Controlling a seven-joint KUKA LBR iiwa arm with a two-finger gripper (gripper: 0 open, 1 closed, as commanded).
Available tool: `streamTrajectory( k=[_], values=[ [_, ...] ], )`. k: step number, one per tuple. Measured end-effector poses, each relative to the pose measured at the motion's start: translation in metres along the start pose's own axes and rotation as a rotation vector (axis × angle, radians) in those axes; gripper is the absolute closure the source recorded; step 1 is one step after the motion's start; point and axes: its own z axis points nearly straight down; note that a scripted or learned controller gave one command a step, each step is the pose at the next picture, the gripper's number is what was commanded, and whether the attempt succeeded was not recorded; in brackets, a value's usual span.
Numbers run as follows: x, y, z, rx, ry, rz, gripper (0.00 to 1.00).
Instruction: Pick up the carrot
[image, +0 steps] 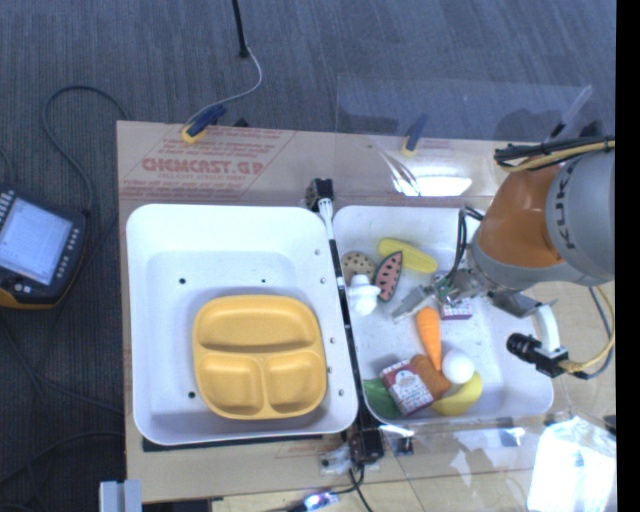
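Observation:
The carrot (430, 338) lies in the right bin (520, 385), near its middle, thick end toward the top of the view and tip pointing down toward a white egg (458, 368). My gripper (444, 296) hangs just above the carrot's thick end, close to it or touching it. The grey wrist and its orange band (512, 228) rise behind it to the right. The carrot rests on the bin floor and is not lifted.
Around the carrot lie a yellow corn-like piece (408, 256), a watermelon slice (388, 272), a cookie (355, 265), a red box (405, 388) and a yellow banana (462, 397). The left bin (160, 250) holds a yellow divided tray (260, 355).

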Motion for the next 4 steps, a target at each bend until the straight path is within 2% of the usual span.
streamTrajectory(
  k=[1,2,3,4],
  values=[
    [-0.004,0.002,-0.012,-0.005,-0.008,0.004,1.0],
    [0.059,0.049,-0.085,0.045,0.032,0.176,1.0],
    [0.008,0.025,-0.017,0.048,0.042,-0.208,1.0],
    [0.028,0.012,-0.062,0.05,0.029,0.229,1.0]
  ],
)
